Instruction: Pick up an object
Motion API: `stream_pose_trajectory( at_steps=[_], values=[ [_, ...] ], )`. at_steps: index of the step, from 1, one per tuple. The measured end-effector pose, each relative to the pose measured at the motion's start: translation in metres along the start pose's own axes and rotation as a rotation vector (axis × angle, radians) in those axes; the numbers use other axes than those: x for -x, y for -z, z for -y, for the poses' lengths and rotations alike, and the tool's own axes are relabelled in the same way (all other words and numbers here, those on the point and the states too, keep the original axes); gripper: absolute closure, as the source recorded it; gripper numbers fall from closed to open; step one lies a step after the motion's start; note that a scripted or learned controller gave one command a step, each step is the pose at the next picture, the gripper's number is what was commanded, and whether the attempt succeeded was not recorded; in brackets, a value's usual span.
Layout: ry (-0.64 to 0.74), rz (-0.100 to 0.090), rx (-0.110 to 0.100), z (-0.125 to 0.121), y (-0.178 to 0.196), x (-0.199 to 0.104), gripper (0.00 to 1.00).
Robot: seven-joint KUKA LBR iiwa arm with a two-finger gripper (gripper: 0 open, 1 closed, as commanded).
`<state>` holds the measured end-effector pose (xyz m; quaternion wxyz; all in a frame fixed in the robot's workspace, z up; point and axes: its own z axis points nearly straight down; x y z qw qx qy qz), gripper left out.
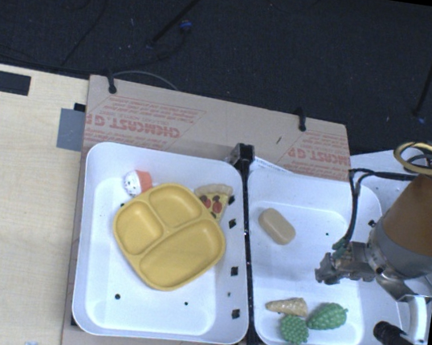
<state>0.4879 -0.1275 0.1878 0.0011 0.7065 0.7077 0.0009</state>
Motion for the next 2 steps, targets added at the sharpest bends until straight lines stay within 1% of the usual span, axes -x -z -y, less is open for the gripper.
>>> stream_pose_trajectory(
  at_steps=[1, 2],
  values=[
    [0.000, 0.000, -0.002, -0.001, 0.042, 0.001, 1.00],
    [0.003, -0.003, -0.007, -0.011, 0.033, -0.058, 1.00]
  ],
)
